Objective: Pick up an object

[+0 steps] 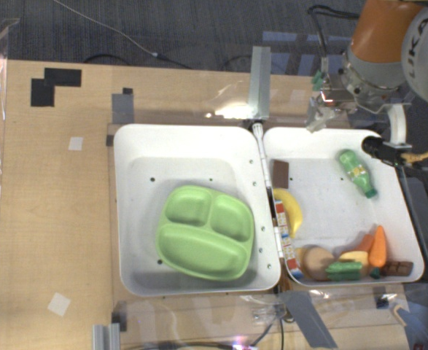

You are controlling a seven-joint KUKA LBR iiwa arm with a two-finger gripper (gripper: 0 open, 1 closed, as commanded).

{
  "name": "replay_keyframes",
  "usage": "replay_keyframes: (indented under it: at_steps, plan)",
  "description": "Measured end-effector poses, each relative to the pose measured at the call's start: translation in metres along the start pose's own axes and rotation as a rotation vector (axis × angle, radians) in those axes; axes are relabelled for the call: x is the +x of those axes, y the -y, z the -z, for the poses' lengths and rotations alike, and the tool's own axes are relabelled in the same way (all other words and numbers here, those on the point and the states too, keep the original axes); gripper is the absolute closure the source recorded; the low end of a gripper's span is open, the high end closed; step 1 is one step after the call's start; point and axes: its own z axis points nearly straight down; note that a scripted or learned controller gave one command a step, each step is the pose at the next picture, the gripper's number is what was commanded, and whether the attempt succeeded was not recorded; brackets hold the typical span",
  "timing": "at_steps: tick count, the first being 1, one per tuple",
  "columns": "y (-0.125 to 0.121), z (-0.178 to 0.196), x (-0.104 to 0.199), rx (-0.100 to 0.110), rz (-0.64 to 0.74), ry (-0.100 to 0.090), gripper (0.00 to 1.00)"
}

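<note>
Robot arm (388,35) hangs over the far rim of the right bin (323,141).

Its gripper (321,111) grasps nothing visible; its opening cannot be told. Below lie a green bottle (357,172), banana (290,208), carrot (378,246). A green divided plate (205,232) fills the left bin (137,159).

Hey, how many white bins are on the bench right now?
2. The left bin holds a green divided plate. The right bin holds a green bottle, a banana and a cluster of toy food along its near edge.
</note>
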Motion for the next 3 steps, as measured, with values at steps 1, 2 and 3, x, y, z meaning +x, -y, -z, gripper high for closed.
replay_keyframes:
  at_steps: [1,2,3]
  plan:
    - [-0.014,0.026,-0.071,-0.003,-0.084,0.004,1.00]
    - [-0.014,0.030,-0.065,-0.001,-0.167,0.002,1.00]
    - [-0.022,0.054,0.017,-0.001,-0.400,-0.001,1.00]
